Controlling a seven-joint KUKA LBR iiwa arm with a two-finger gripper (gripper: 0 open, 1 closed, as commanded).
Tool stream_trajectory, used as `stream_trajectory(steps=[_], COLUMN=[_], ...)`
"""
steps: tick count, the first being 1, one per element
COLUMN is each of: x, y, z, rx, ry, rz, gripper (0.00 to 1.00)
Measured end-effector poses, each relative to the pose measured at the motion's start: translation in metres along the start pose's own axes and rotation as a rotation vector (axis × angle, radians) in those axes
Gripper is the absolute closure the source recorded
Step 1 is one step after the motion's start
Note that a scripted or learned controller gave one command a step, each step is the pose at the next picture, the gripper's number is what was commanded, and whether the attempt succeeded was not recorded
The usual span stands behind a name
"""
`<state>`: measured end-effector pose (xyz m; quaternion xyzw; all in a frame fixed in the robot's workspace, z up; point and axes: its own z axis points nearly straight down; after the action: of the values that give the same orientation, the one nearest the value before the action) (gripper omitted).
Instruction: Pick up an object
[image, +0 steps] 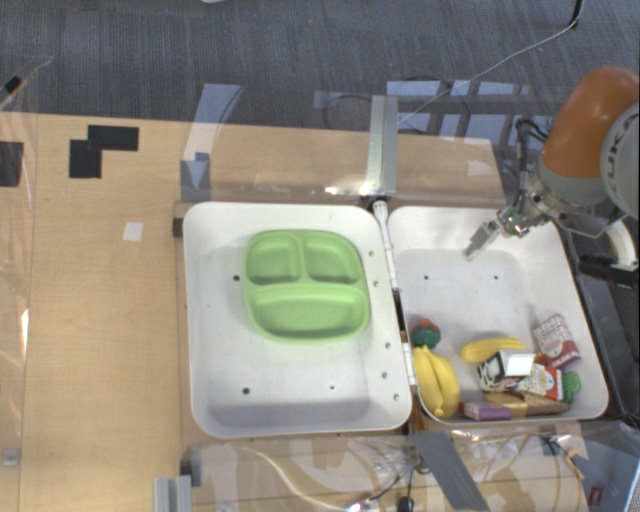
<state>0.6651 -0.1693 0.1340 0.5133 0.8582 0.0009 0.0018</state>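
Observation:
My gripper (487, 236) hangs over the far part of the right bin (450, 290), well apart from the objects heaped at that bin's near right corner. In the heap are a bunch of yellow bananas (437, 378), a single banana (492, 349), a small red and green fruit (426, 333), a white box (505, 367), a red and white packet (554, 340), an orange carton (541, 382), a purple bar (489, 411) and a small green piece (571, 383). Nothing shows in the gripper.
A green divided plate (305, 283) lies in the left bin (215, 380). A metal divider (392, 300) runs between the two bins. The arm's orange band (598, 110) stands over the right bin's far right corner.

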Motion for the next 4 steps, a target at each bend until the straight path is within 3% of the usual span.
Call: stream_trajectory(steps=[1, 2, 3, 4], x=[0.000, 0.042, 0.101, 0.101], y=[0.002, -0.003, -0.002, -0.001], z=[-0.011, -0.093, -0.073, -0.083], rx=[-0.004, -0.001, 0.001, -0.002], ry=[-0.003, 0.000, 0.002, 0.001], rz=[-0.004, -0.020, -0.097, -0.098], gripper=[1.00, 1.00, 1.00, 1.00])
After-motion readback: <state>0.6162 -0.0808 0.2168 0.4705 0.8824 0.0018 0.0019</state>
